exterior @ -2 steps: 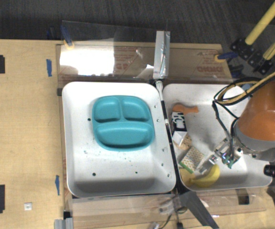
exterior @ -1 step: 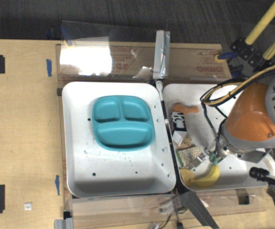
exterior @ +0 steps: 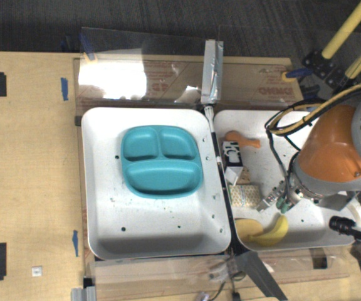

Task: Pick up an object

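My gripper [exterior: 279, 201] hangs low over the right bin [exterior: 306, 221], under the arm's orange band [exterior: 329, 150]. Just below it a yellow banana [exterior: 265, 230] lies along the bin's front wall, and the tip of the gripper looks close to the banana's right end. Left of the gripper sits a small speckled packet [exterior: 244, 196]. A black and white box [exterior: 232, 155] and an orange carrot-like piece [exterior: 244, 141] lie further back along the bin's left wall. I see nothing held in the gripper.
The left bin [exterior: 105, 218] holds a teal divided plate [exterior: 162, 160]. A clear sheet and a metal post [exterior: 211, 71] stand behind the bins. Cables [exterior: 287, 121] loop off the arm over the right bin's back. Yellow poles [exterior: 350, 21] cross the top right.
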